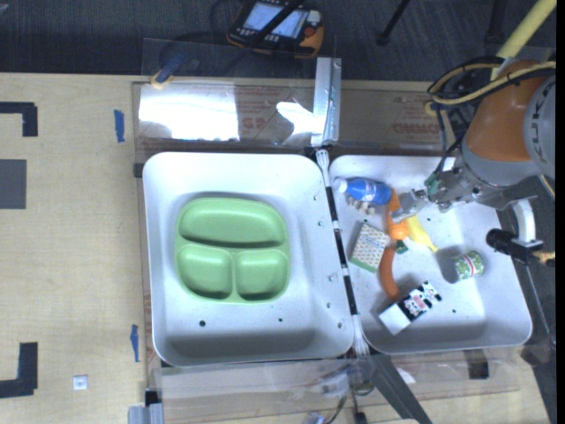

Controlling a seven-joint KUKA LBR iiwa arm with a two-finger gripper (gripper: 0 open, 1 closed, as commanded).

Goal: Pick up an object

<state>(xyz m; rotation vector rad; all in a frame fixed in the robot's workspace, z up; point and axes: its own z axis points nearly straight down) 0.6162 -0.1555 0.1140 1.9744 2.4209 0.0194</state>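
Reddish print runs along the cardboard strip (415, 117) behind the bins, too blurred to read.

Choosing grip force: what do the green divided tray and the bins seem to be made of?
Green divided tray: probably moulded plastic, matte, with soft rounded compartment edges and even colour. Left bin and right bin: likely thin formed plastic, smooth white, slightly glossy, with rounded corners.

I see a green divided tray (233, 247) in a white bin (168, 237), a blue bottle (366, 191), and a black-and-white patterned block (417, 303).
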